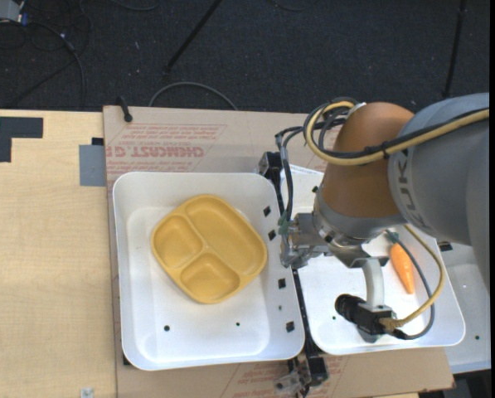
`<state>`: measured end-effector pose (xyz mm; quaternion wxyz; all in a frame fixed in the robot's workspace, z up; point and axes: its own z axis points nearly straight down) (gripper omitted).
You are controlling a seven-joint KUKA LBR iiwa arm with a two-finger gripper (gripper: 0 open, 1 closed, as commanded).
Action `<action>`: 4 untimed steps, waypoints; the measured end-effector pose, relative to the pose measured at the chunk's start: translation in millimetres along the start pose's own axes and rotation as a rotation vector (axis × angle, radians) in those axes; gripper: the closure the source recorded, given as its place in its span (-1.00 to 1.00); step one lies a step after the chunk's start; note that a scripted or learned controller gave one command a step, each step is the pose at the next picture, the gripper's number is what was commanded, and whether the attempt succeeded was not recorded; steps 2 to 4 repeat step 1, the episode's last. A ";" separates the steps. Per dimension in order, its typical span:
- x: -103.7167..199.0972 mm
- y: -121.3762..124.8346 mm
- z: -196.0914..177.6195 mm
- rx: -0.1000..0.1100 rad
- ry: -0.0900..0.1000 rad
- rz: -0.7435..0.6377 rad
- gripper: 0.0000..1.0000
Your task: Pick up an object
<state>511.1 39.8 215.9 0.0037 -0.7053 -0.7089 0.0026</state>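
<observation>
Left bin (pixel 139 338): yellow three-compartment plate (pixel 208 247) lying flat, about mid-bin. Gripper (pixel 297 243) is over the seam between the bins, just right of the plate's edge. Open or closed: can't tell, the arm (pixel 371 172) covers it. Right bin (pixel 448 330): orange carrot (pixel 403 269), right of the gripper and apart from it.
</observation>
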 end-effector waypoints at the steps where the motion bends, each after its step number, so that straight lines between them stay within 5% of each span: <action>1: 60.9 -10.7 3.5 0.000 -0.001 0.000 1.00; 4: 60.9 -10.7 3.5 0.000 -0.001 0.000 1.00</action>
